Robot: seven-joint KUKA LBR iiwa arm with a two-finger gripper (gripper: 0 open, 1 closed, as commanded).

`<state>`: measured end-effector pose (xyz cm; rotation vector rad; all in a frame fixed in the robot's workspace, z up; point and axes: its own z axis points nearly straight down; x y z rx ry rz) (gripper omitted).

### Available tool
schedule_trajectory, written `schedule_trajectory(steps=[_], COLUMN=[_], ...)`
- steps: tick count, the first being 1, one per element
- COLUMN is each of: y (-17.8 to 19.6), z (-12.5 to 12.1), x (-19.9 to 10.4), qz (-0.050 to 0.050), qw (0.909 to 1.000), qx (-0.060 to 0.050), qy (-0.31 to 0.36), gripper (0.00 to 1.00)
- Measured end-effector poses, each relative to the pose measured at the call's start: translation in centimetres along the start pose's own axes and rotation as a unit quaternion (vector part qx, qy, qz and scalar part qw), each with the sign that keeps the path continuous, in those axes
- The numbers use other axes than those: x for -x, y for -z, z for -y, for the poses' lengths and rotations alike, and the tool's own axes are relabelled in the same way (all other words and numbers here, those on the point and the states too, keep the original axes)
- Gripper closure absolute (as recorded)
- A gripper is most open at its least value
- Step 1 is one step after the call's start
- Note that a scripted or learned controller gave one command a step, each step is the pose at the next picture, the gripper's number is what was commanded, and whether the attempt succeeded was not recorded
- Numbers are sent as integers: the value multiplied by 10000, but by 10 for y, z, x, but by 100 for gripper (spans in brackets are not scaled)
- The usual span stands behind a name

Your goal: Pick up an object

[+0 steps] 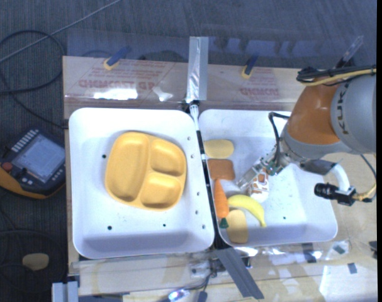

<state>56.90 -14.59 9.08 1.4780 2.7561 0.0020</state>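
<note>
Approach stage of the pick appears to be in hand: the two-finger gripper is lowered into the right shallow white bin, just above the curved yellow plastic banana, with nothing seen held. Whether its jaws stand open or shut cannot be told at this size.

Candidate objects lie along the bin's left side: a pale yellow oval piece at the top, a brown square toast-like slice below it, an orange carrot with green tip against the wall, and a tan rounded lump touching the banana.

Next move, as judged, calls for a short descent centred on one item, most likely the banana, and a firm close.

Arm pose: the grey arm with orange band enters from the right, wrist angled down and leftward. The left white bin bears a yellow compartmented plastic tray.
</note>
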Motion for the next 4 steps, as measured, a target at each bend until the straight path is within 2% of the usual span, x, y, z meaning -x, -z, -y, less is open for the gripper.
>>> schedule_trajectory(steps=[1,2,3,4], y=[10,25,102,110], z=[-2,-10,13,12], x=[0,15,-12,-13], qz=[-2,-43,-47,-52], qw=[10000,9631,9653,9656], qx=[17,-72,-65,-75], qy=[6,-2690,-2609,-2600], gripper=[100,100,100,100])
